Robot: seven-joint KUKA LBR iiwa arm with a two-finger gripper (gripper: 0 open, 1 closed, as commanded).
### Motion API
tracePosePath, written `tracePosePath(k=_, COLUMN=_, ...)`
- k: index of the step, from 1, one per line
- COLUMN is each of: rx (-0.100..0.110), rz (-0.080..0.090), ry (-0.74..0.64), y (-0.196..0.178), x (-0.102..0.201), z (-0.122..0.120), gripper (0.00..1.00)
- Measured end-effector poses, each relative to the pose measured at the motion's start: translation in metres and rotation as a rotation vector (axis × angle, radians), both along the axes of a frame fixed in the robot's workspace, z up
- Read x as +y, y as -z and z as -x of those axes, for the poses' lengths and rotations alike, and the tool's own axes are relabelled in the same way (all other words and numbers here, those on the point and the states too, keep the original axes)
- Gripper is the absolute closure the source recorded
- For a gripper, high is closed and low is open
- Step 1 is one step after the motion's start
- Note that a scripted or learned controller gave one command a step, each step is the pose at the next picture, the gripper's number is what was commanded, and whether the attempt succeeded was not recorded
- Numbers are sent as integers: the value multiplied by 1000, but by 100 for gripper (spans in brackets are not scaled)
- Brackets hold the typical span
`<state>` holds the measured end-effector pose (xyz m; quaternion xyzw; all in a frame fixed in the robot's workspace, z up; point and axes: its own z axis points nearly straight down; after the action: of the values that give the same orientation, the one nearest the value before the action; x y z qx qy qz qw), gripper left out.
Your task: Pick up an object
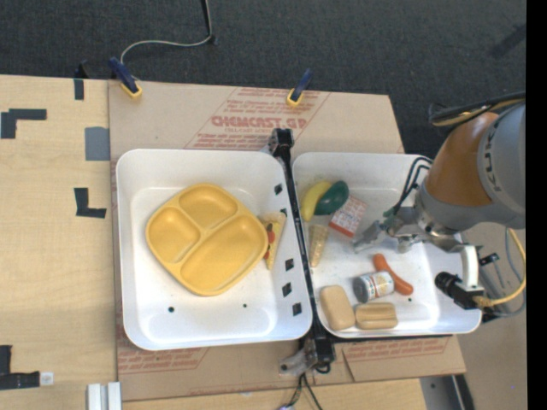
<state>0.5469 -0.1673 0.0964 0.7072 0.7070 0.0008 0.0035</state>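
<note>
Claw [369, 236] low over right bin [376, 166], beside red-white packet [347, 218], above small jar [373, 286]

Left bin [137, 229]: divided plate [207, 238] | Right bin [376, 165]: banana [313, 197] far-left; jar [373, 287] centre-near; bread rolls [337, 307] near edge | gripper [373, 233] above centre

Bench [51, 229]: cardboard sheet [248, 118], left bin [137, 314], right bin [376, 162].

Two white bins [137, 254] sit side by side. One yellow divided plate [206, 238] lies in the left. The right holds one banana [313, 196], one green item [334, 195], one small jar [373, 287], one carrot [393, 274], two bread rolls [337, 307], perhaps.
</note>
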Motion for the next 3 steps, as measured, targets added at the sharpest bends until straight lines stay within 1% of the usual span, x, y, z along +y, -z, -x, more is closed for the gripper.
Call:
tracePosePath(k=1, rx=-1, rz=0, ry=-1, y=10, x=9, z=35, gripper=0)
tracePosePath(k=2, rx=-2, rz=0, ry=0, y=0, x=9, z=34, gripper=100)
tracePosePath(k=3, rx=7, rz=-4, ry=-2, y=-103, x=61, z=63, gripper=100)
